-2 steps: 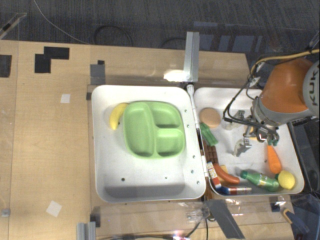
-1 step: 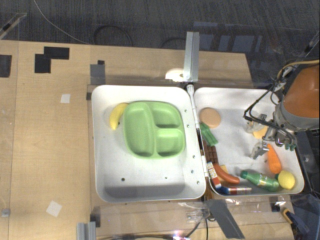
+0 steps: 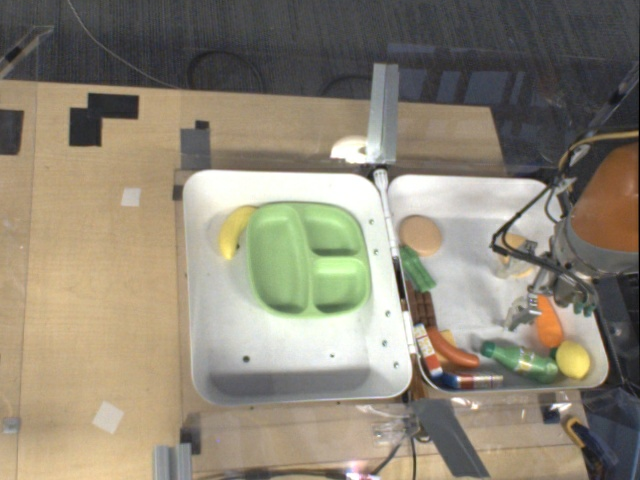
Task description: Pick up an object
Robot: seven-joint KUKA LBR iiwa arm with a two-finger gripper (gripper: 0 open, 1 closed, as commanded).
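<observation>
The tool (image 3: 530,308) hangs low in the right bin (image 3: 470,193) just beside a carrot (image 3: 548,326), though I cannot tell its state.

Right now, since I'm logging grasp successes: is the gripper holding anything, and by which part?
It cannot be told. The gripper hangs over the right bin, next to the orange carrot, but the view is too small to show anything between its fingers.
</observation>
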